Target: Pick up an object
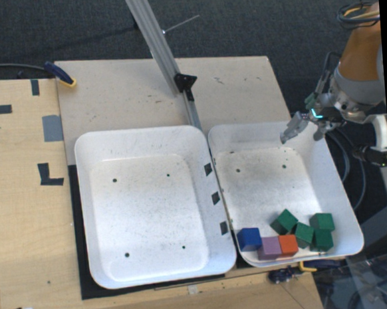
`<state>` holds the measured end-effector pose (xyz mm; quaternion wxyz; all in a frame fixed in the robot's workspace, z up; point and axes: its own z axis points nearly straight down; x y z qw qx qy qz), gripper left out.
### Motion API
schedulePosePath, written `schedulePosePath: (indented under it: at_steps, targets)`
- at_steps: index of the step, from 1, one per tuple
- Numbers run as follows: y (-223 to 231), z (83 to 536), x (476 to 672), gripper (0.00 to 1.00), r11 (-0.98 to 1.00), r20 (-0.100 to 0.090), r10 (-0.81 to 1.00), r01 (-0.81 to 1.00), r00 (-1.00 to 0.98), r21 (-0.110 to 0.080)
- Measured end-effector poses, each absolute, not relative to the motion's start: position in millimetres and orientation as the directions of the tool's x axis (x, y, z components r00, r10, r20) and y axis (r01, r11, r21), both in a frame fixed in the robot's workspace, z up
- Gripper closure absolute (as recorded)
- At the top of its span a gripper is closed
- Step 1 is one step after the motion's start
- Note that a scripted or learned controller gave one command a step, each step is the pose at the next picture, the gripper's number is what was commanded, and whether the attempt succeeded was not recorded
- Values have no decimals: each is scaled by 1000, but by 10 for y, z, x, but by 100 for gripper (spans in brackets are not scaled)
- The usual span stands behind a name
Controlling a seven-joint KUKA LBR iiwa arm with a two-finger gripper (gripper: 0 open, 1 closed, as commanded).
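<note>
Blocks clustered in near corner of right bin [328,173]: blue block [249,238], purple block [271,246], orange block [288,244], green blocks [306,228]. My gripper [304,125] over bin's far right rim, well apart from them. Jaw state: cannot tell.

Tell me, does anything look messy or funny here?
Nothing is spilled or broken. The blocks are all huddled in the near corner of the right bin, some tilted, while the tool hangs over that bin's far edge.
</note>
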<state>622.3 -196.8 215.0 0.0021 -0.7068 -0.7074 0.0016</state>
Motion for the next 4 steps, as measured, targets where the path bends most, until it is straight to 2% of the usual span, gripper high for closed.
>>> schedulePosePath:
  at_steps: [1, 4]
  targets:
    - [-1969, 2176, 6232, 0, 2, -1, 1000, 1000, -2, -2]
    - [-1995, 892, 6210, 0, 2, 0, 1000, 1000, -2, -5]
